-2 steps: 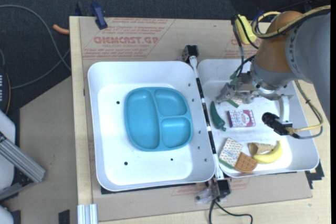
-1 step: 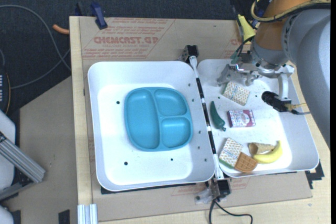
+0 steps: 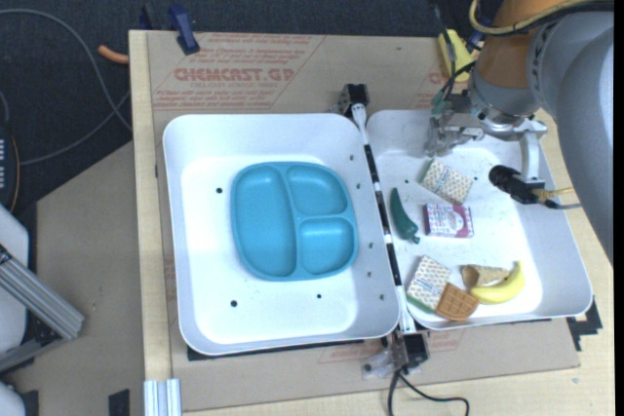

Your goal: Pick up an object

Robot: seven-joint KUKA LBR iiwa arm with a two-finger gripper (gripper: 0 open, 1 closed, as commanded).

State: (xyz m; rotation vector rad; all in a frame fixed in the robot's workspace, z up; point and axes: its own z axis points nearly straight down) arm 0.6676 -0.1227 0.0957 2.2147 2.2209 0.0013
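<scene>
My gripper (image 3: 450, 133) hangs over the far left part of the right bin (image 3: 556, 239), just above a speckled square packet (image 3: 447, 180), and I see nothing held in it. In front of that packet lie a pink and purple packet (image 3: 448, 220) and a green pepper-like piece (image 3: 403, 216) by the bin's left wall. At the near end sit a second speckled packet (image 3: 427, 280), a brown waffle-like biscuit (image 3: 454, 302) and a yellow banana (image 3: 499, 285).
The left bin (image 3: 195, 209) holds a blue divided plate (image 3: 292, 219). A black part with a cable (image 3: 512, 182) juts from the arm over the right bin. The grey arm with its orange band (image 3: 522, 15) covers the far right corner.
</scene>
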